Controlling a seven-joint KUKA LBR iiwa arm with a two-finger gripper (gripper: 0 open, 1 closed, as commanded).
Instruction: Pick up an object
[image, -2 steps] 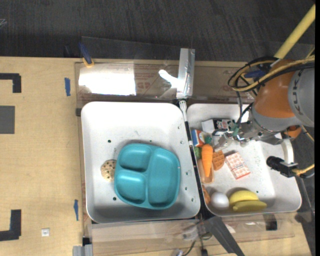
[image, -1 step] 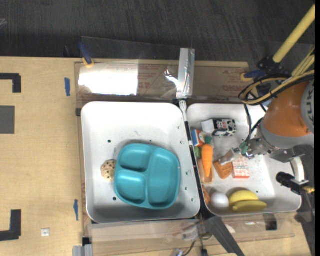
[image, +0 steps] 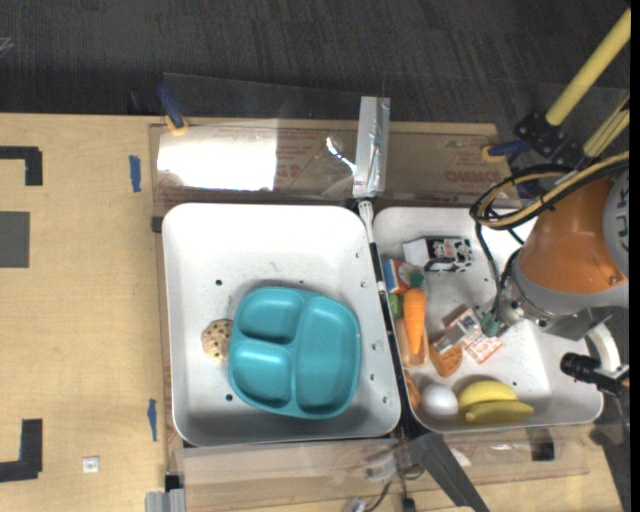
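Note:
The right bin (image: 560, 395) holds an orange carrot (image: 414, 322), a yellow banana (image: 492, 398), a white egg (image: 438, 401), a red-and-white packet (image: 478, 346), a small brown piece (image: 459, 319) and a black-and-white item (image: 447, 252). My arm, with its orange band (image: 570, 252), reaches in over the right side of this bin. The gripper (image: 488, 322) hangs low above the packet and the brown piece, in the middle of the bin. The wrist hides much of it.
In the left bin (image: 200, 240) lies a teal divided plate (image: 295, 350) with a speckled cookie (image: 215, 339) against its left edge. A clear plastic sheet and a taped strip (image: 370, 145) stand behind the bins. Yellow poles (image: 590, 65) and cables crowd the upper right.

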